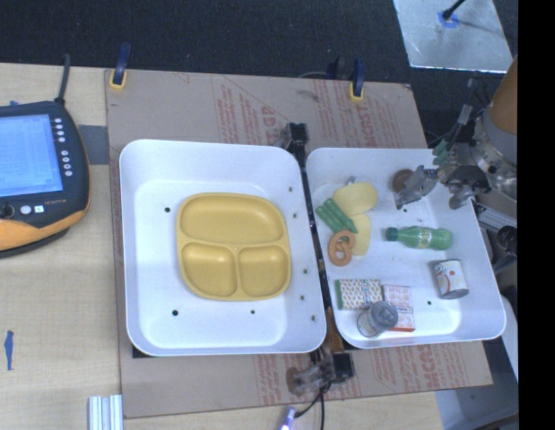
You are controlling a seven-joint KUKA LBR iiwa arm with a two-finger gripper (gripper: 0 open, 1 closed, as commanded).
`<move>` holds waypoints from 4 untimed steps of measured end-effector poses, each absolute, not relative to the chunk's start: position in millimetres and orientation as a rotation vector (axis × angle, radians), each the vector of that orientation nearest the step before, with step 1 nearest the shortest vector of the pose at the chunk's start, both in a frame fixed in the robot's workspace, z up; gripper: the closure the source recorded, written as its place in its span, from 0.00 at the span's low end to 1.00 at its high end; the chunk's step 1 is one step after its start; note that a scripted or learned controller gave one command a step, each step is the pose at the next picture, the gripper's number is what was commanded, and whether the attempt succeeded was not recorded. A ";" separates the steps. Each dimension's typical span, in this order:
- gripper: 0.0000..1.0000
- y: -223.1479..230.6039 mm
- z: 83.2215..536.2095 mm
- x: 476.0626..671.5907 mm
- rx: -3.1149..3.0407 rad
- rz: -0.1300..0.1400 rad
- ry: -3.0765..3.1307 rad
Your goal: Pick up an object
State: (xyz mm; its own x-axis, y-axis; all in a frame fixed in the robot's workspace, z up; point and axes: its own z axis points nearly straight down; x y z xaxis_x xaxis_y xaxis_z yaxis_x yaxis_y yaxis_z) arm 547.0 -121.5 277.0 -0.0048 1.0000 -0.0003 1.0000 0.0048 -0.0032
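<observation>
While my pincer (pixel 436 186) hovers open and unladen in the right bin (pixel 486 267) | green bottle (pixel 420 236) just below, nearest pick

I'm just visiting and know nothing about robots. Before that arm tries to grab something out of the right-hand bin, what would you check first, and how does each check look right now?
1. Claw is over the right bin, at its upper right part: ok.
2. Claw is free of any object: ok, nothing shows between its fingers.
3. Claw open wide enough for a grasp: cannot tell.
4. A target with room around it: ok, the green bottle lies on its side, apart from the small can.
5. Claw is above that bottle: not ok, it sits up and to the right of it.
6. Crowded items to avoid: not ok, the pretzel, green pods and yellow pieces touch or overlap.
</observation>
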 end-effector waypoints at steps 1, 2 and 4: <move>0.00 -163.3 148.2 598.9 -2.214 0.008 -2.224; 0.00 -209.4 90.8 655.4 -2.216 0.004 -2.222; 0.00 -197.2 91.5 656.0 -2.216 0.004 -2.224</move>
State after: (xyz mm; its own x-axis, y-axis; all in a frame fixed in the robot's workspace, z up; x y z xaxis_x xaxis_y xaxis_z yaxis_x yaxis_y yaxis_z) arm 656.0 -197.2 91.5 -0.0038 1.0000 0.0000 1.0000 0.0038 -0.0033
